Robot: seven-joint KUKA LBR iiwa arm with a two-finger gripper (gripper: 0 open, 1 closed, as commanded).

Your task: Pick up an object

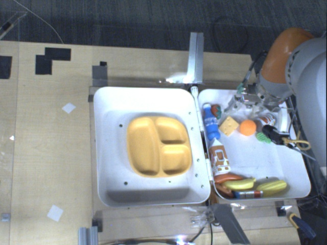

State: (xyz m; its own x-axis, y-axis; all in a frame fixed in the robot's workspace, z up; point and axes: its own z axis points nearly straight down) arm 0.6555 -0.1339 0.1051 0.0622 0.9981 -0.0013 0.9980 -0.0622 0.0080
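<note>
The right bin (299, 175) holds several small things. A blue bottle (210, 122) lies along its left wall, with a brown-labelled bottle (219, 160) below it. A yellow wedge (229, 126) and an orange ball (248, 128) sit side by side near the back. My gripper (249, 100) hangs over the bin's back part, just above the ball and wedge, with nothing visibly held. Two yellow bananas (240, 184) (272, 187) lie along the front wall.
The left bin (110, 137) holds a yellow divided tray (157, 145). A small red and green item (215, 109) lies at the right bin's back left, a green piece (263, 137) right of the ball, and a red thing (227, 177) by the bananas. A metal post (196, 57) stands behind the bins.
</note>
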